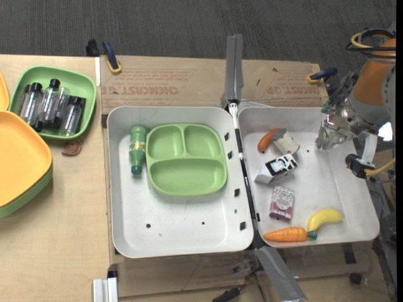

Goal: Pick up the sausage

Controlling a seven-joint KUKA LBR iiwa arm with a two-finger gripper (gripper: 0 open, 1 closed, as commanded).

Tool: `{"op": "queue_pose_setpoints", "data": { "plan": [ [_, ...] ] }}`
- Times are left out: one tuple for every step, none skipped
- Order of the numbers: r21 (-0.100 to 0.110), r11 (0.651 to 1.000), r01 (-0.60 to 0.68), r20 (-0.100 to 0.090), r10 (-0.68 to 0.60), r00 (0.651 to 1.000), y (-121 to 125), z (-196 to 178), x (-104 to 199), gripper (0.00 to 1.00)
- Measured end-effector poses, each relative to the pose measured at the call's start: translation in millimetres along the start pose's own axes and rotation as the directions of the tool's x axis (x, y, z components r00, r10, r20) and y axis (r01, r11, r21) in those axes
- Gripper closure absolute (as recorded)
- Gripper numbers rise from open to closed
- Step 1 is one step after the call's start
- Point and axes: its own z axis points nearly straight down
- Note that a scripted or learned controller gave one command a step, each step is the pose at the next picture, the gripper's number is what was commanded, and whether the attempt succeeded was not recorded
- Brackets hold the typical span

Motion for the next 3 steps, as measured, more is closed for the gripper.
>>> {"op": "queue_pose_setpoints", "data": {
  "plan": [
    [0.003, 0.98, -0.2, 0.0, 0.2, 0.98, -92, -78, 4, 1.0],
    [0.003, 0.761, -0.649, 0.003, 0.649, 0.761, -67, 1, 35, 1.0],
    [0.004, 0.498, -0.867, 0.004, 0.867, 0.498, -94, 1, -24, 1.0]
  ]
}}
